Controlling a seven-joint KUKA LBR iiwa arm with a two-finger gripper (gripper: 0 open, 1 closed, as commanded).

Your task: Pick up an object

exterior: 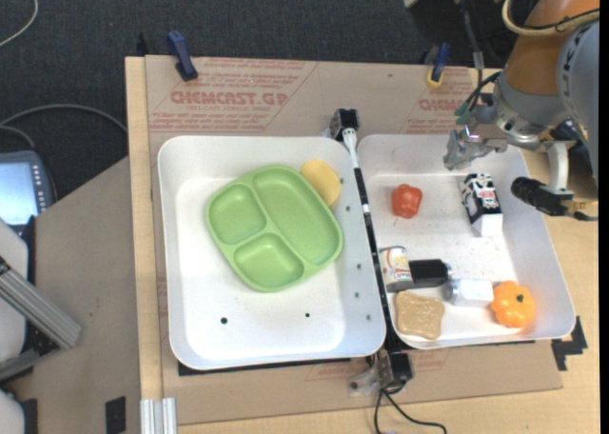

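Observation:
My gripper hangs over the far edge of the right bin, pointing down, with nothing visibly held. Just below and to its right lies a black-and-white carton. A red pepper-like toy sits to the gripper's lower left. Along the bin's near side lie a small can, a black block, a slice of bread and an orange pumpkin.
The left bin holds a green divided plate with a yellow lump at its far right corner. A raised rim separates the two bins. Clamps stand at the board's far edge.

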